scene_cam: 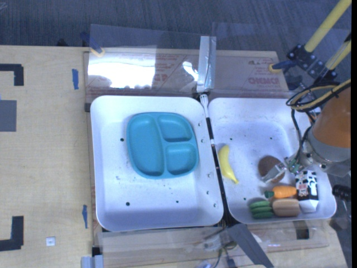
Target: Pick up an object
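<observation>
1. Arm (333, 128) is reached in from the right over the right bin (245, 121).
2. Gripper (291, 165) is lowered beside a brown object (269, 164); jaw state cannot be told.

A pale wood bench (44, 166) fills the view from nine o'clock round to six. Beyond its far edge, from ten to two o'clock, lies dark blue-grey carpet (167, 4) with a fine diagonal weave. Black corner marks (14, 74) sit on the bench at nine and seven o'clock, with a grey square (6, 116) between them and short strips of blue tape (75, 78) nearby. At twelve o'clock a clear sheet (145, 66), perhaps plastic, stands over brown cardboard (245, 74) and throws back a bright glare. A strip of silver tape (206, 63) runs down its middle. Yellow poles (332, 15) slant in at two o'clock. The light is even and falls from above.
</observation>
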### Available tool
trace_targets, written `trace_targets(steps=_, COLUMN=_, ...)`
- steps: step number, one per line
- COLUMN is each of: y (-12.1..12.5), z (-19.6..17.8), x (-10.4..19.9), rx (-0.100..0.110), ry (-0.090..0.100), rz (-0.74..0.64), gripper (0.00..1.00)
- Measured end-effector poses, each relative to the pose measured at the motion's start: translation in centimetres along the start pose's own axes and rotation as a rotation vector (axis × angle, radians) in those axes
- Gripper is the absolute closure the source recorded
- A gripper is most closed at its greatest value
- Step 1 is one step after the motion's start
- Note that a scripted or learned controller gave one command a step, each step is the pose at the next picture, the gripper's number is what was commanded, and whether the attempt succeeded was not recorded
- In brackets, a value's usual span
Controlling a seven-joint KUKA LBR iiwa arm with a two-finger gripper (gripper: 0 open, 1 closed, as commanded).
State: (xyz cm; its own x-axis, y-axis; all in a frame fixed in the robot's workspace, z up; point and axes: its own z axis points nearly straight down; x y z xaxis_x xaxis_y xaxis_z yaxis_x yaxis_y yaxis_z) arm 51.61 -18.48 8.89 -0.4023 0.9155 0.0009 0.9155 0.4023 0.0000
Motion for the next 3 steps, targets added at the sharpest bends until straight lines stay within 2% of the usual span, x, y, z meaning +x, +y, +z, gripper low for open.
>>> trace_targets(steps=1, y=4.3, z=0.1, x=3.4, rx=-0.007, ry=-0.006, rz=0.219, gripper=0.00)
trace_targets(steps=2, y=-2.2, z=0.1, x=3.9, rx=-0.004, ry=-0.005, rz=0.136, gripper=0.00)
trace_targets(steps=3, y=-2.0, z=-1.0, x=3.8, rx=-0.011, ry=-0.009, rz=0.137, gripper=1.00)
